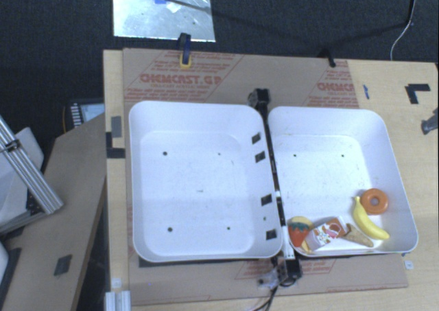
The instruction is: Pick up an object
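Note:
Several small objects lie huddled in the near right corner of the right bin (322,145). An orange ring (374,200) rests against the right wall, with a yellow banana (368,220) just below it. A white packet with red print (325,233) lies along the front wall, next to a brown cone-shaped piece (358,236). A red-orange round fruit (299,231) sits by the divider. A small grey tip of the arm's end (431,123) pokes in at the right edge, outside the bin and well above the objects in the picture.
The left bin (199,179) sits beside the right one, joined by a black-clipped divider (269,172). Both rest on a cardboard sheet (233,76) on the wooden bench. A metal rail (27,172) stands at the far left.

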Controlling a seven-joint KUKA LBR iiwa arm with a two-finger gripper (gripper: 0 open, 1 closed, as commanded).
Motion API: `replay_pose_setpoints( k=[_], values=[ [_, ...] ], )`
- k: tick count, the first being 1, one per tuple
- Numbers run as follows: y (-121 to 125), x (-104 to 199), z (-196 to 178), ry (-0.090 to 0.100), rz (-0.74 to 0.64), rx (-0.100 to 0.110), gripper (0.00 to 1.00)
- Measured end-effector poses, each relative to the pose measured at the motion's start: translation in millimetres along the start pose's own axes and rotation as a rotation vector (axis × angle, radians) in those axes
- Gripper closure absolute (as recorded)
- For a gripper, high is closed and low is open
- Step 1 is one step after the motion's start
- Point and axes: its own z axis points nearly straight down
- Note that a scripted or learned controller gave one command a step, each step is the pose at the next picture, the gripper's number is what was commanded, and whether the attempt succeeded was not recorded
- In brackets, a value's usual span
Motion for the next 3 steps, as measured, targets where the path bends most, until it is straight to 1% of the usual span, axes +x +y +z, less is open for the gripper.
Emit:
replay_pose_setpoints(
  k=[1, 2, 3],
  values=[
    [-14.5, 62.2, -100.2, 0.002, -0.013, -0.004, 0.0],
    [-13.7, 127.2, -106.0, 0.005, -0.013, 0.005, 0.0],
    [-14.3, 211.5, -105.5, 0.006, -0.016, 0.007, 0.0]
  ],
)
